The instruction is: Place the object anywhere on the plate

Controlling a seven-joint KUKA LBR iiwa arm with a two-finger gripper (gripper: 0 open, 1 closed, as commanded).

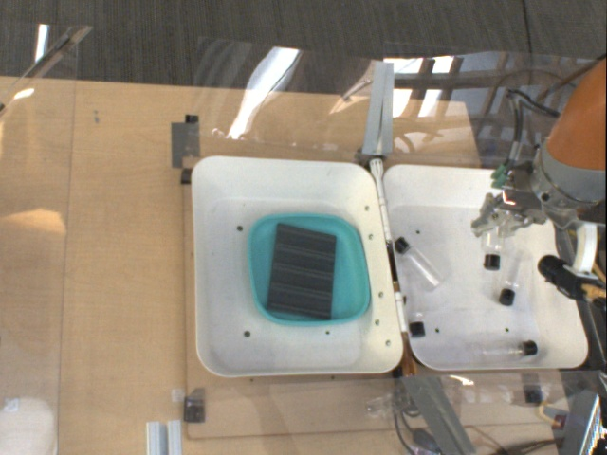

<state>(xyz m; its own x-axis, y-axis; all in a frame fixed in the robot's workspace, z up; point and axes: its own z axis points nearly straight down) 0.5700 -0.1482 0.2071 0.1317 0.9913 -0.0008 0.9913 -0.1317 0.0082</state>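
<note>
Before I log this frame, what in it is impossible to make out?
- Gripper, camera view: too small and cluttered to tell whether it is open or shut.
- Arm: cut off by the right edge.
- Dark ridged object on the teal plate: its identity is unclear from above.
- Small clear items in the right bin: too small to identify.

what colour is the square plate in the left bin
Teal, seen in the camera view: the square plate under a dark grey ribbed block.
</note>
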